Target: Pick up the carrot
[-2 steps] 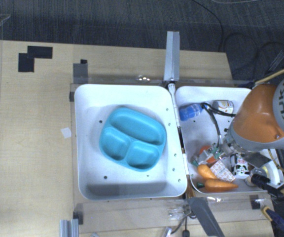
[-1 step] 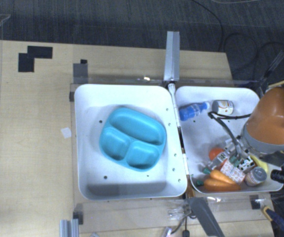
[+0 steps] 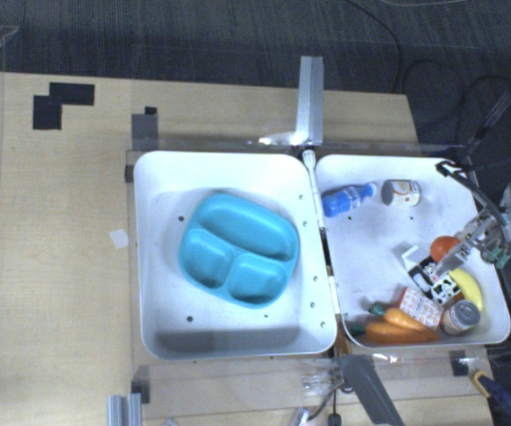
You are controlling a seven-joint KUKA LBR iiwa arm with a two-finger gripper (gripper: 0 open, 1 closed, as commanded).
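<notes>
Though poised over the right bin (image 3: 371,256), sits well off target. Gripper (image 3: 470,248): near the bin's right wall, above a clutter of small goods; too blurred and too small to tell how wide the opening stands, and nothing plainly held.

Carrot (image 3: 399,328): down and to the left of the gripper in the view, toward the bin's near wall and toward the divider between the bins, apart from the tip, with other goods between. Lies flat along that near wall, long axis roughly left to right, green stub at the left end. Touches or nearly touches a patterned card (image 3: 420,304) on the side facing the gripper; ends just beside a small can (image 3: 461,316) on the right. Between tip and target also a banana (image 3: 468,287) and a black-and-white tag (image 3: 437,278).

Judging from this, calls for a shift away from the right wall toward the near-left corner, then a closing direction across the carrot's short axis, from far wall to near wall. Risks: near wall crowding one side of the grasp, card snagging on the other. Probably rolls little, lying so close against the wall.
</notes>
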